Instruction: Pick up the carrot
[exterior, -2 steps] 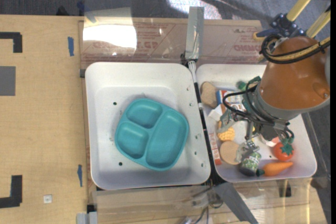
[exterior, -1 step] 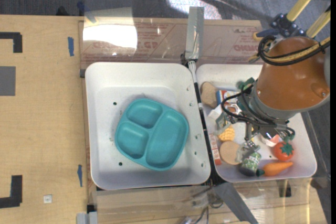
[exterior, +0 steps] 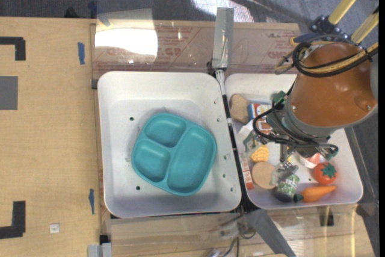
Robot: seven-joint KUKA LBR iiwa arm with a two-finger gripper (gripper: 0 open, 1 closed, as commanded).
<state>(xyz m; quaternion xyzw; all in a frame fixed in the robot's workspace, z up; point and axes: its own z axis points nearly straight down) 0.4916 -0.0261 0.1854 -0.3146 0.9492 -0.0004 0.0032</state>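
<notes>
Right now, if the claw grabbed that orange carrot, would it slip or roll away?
The carrot looks smooth and tapered, so it may well slip toward its thin end. It seems a stiff, light toy, unlikely to bend. Lying beside the tomato near the bin's edge, it probably has little room to roll.

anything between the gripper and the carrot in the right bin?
Nothing visible sits on the carrot, which lies exposed at the near right corner of the right bin. It is crowded, though: a tomato just behind it and a dark green item at its left end. The gripper hovers over the clutter just left of the carrot.
</notes>
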